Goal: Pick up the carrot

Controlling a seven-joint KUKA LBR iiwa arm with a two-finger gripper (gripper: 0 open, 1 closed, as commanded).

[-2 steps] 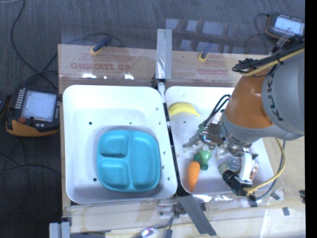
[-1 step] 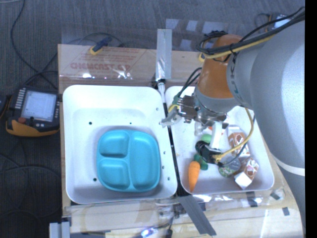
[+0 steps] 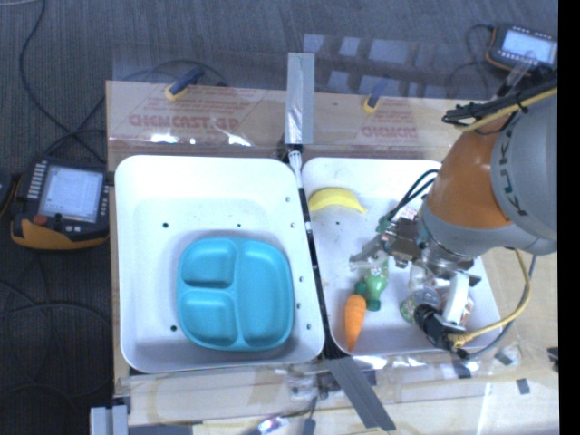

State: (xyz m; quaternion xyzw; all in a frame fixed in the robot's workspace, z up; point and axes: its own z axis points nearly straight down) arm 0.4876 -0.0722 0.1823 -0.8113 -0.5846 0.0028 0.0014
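The carrot (image 3: 353, 319) lies in the right bin (image 3: 399, 172), near its front wall at about 7 o'clock, tip toward the front, with a small green item (image 3: 372, 288) touching its top end. The gripper (image 3: 388, 254) hangs just beyond, at the carrot's 1 o'clock; its opening cannot be judged. A banana (image 3: 336, 200) lies at the bin's 11 o'clock, and the left bin (image 3: 145, 188) holds a blue divided plate (image 3: 236, 292).

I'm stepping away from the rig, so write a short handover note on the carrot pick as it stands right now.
End effector: low over the right bin, above the carrot's green top; whether it is open or shut cannot be read.
Carrot: lying on the right bin's floor near the front wall, not lifted.
Banana: rear of the same bin.
Blue divided plate: in the left bin.
Done: the approach.
Left: grasp the carrot and lift it.
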